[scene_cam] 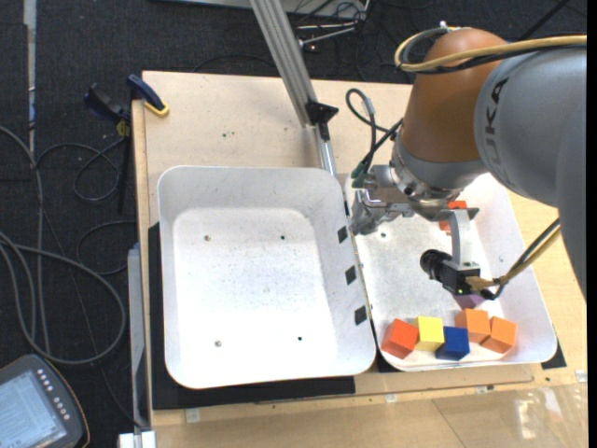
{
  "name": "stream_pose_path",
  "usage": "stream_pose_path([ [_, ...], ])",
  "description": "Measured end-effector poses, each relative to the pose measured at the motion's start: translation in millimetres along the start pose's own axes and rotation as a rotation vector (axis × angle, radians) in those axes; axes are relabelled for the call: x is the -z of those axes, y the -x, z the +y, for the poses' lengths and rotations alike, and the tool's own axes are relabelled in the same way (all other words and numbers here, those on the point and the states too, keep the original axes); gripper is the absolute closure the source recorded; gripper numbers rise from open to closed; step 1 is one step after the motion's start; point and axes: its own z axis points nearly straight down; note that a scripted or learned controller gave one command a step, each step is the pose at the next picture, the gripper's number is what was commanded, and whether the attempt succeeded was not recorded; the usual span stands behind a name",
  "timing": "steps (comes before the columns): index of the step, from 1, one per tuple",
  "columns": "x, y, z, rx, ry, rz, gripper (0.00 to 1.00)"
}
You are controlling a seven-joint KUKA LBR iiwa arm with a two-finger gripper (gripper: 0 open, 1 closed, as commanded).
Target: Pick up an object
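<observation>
Several small blocks lie along the front edge of the right bin: an orange block, a yellow block, a blue block and two more orange blocks. A purple piece peeks out just behind them. A small red-orange piece shows under the wrist. My gripper hangs over the back left part of the right bin, near the wall shared with the left bin and well away from the blocks. The arm's bulk hides the bin's back part.
The left bin sits beside the right one. A slanted metal pole ends near the bins' shared back corner. A blue and yellow clamp lies at the bench's back left. A black cable fitting hangs below the wrist.
</observation>
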Motion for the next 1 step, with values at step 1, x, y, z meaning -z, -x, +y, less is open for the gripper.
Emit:
stream_pose_path([
  [1,0.3,-61.7,-2.0,0.001,0.001,0.000,1.00],
])
